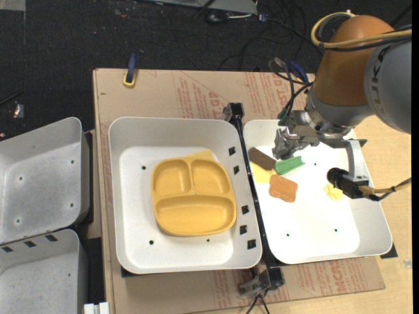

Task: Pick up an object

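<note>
Arm (pixel 353 64) first: it reaches over the right bin (pixel 314 234) from 2 o'clock, its gripper (pixel 287 148) low over the bin's 10 o'clock quarter. Whether the claw is open or closed I cannot tell. The left bin (pixel 131 241) holds a yellow divided tray (pixel 193 198), well apart from the gripper. In the right bin a green block (pixel 291 165) lies tilted right by the gripper. A brown slab (pixel 260 158) sits close at its 9 o'clock, an orange piece (pixel 283 188) just beside it at 6 o'clock, and a small yellow scrap (pixel 334 192) off towards 4 o'clock. The green block looks the likely target. The neighbours crowd it, so a closing claw could catch the slab too, or nudge the block aside and come up with nothing.
</note>
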`<state>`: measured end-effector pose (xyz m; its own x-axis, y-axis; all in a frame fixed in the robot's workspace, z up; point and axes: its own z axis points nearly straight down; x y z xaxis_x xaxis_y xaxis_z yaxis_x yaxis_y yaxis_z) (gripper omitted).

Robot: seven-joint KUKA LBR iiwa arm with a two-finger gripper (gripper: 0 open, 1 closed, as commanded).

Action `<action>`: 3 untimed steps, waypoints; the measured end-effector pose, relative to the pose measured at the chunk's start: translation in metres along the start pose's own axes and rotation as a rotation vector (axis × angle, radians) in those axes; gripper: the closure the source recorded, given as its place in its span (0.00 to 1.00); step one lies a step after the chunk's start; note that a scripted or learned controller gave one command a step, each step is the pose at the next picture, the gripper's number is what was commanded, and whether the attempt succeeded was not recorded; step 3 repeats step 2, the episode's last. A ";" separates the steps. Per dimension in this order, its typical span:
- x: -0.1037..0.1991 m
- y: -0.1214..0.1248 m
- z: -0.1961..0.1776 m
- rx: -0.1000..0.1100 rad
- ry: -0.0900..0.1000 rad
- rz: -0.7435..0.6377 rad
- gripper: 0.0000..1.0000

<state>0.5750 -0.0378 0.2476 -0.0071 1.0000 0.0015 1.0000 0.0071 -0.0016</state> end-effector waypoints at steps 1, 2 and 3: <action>0.047 0.015 0.015 -0.001 -0.001 0.000 1.00; 0.109 0.028 0.019 -0.003 0.000 -0.001 1.00; 0.109 0.028 0.019 -0.003 0.000 -0.001 1.00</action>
